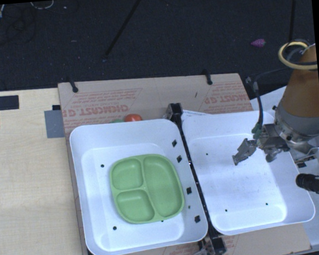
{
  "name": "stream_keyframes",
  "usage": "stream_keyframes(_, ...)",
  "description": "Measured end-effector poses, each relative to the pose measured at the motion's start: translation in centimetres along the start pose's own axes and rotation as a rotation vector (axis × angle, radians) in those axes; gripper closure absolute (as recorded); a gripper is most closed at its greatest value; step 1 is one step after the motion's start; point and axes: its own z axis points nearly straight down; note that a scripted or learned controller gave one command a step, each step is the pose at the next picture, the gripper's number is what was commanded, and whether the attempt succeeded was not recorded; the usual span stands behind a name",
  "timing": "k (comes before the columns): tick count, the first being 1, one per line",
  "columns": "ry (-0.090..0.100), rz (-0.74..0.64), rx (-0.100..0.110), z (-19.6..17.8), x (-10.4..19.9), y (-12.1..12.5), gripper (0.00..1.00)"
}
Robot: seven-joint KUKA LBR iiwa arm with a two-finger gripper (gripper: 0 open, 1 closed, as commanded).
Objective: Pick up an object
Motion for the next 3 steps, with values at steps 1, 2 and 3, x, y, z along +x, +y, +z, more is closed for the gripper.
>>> stream_keyframes(1,-0.001,-0.002,-0.011,-0.6,0.0,0.2,0.0)
stream_keyframes(2,-0.001,-0.002,-0.006,5.8,0.1,0.5,0.0)
stream_keyframes(3,-0.001,-0.001,-0.008,10.4,0.6,1.1,0.0)
